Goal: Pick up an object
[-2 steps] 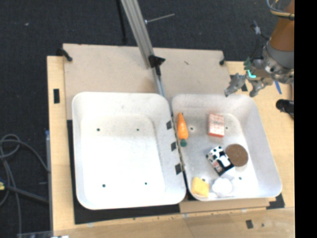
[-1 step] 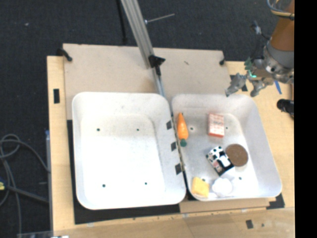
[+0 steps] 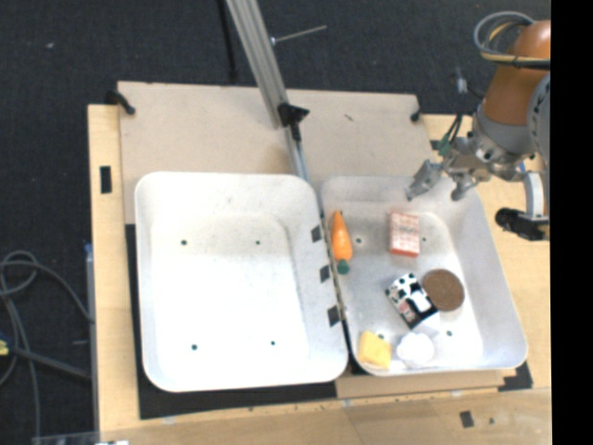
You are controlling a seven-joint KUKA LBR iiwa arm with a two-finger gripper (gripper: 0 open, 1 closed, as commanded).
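Camera view — left bin at 9 o'clock, right bin at 3 o'clock. In the right bin, left to right: carrot at the left wall, yellow block, pink box, black-and-white cube, white disc, brown disc. Gripper hangs at the bin's 1 o'clock corner — fingers spread, grasping nothing.

Two bins; one carrot, pink box, brown disc, checkered block, yellow block, white disc.
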